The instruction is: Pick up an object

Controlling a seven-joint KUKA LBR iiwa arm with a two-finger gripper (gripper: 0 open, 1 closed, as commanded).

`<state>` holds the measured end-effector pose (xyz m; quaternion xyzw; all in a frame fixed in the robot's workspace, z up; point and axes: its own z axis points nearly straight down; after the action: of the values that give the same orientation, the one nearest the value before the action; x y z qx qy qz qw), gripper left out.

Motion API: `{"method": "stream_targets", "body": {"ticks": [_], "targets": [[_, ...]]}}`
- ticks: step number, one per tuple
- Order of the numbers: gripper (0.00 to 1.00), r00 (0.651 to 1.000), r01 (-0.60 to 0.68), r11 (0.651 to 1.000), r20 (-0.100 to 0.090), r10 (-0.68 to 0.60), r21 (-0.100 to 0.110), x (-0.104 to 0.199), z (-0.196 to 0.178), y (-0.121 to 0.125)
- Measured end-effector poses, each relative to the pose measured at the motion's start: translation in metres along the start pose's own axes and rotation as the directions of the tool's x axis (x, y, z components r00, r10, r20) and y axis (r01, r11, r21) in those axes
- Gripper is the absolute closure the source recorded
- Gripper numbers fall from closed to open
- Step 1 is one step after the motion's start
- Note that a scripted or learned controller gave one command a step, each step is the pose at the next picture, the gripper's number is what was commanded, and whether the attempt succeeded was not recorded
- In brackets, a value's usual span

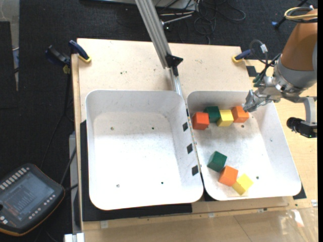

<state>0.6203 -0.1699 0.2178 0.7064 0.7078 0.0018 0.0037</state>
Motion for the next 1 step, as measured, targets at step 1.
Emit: {"method": "stream_targets", "body": {"ticks": [1], "targets": [[1.00,1.000,0.005,1.000,-0.004,-0.005,0.008,0.0541,-0.0007,-0.0033]]}}
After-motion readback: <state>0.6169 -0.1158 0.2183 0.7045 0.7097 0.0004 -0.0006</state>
